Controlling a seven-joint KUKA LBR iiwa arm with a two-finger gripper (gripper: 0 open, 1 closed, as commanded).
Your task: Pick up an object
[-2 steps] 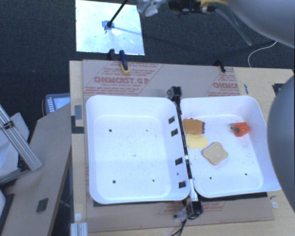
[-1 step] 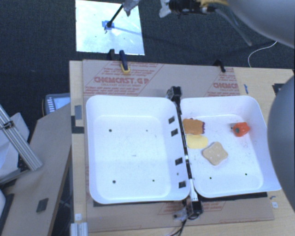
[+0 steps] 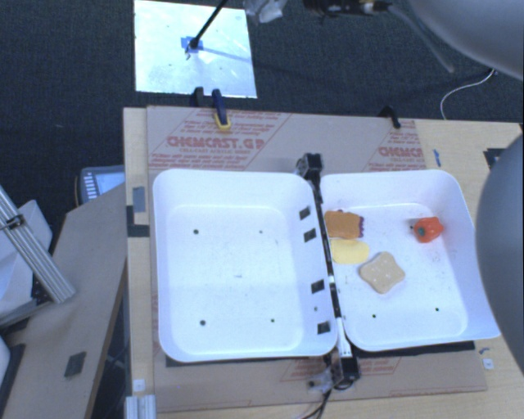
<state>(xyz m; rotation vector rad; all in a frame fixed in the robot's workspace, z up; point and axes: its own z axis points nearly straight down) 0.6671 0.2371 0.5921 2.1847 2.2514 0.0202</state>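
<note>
The grey robot arm (image 3: pixel 501 245), large and blurred, runs down the right edge of the frame and crosses the upper right corner. Its gripper (image 3: pixel 267 9) sits at the very top edge, above centre, cut off by the frame; whether the jaws are open or closed cannot be told, and nothing can be seen held there

On the tan wooden worktop (image 3: pixel 491 139) lies a brown cardboard sheet with red CHEMCAST lettering (image 3: pixel 221 141), held by a yellow and blue clamp (image 3: pixel 219 110) at its upper edge. Two bins rest on the sheet side by side, touching along the middle, joined by black clips (image 3: pixel 311 236)

All four loose objects lie in the shallow white right-hand bin (image 3: pixel 458 204). In its upper left part is an orange-brown toast-like slab with a purple edge (image 3: pixel 344 224). Just below it, touching or nearly so, is a pale yellow flat piece (image 3: pixel 350 252). A tan bread-slice shape (image 3: pixel 381 272) lies just beside that, toward the lower right. A small orange-red rounded object (image 3: pixel 426 229) sits well apart, in the upper right part

The shallow white left-hand bin (image 3: pixel 164 245) shows small dark dots on its floor

A shiny metal sheet (image 3: pixel 192 49) lies on the dark floor in the upper left of the frame
</note>
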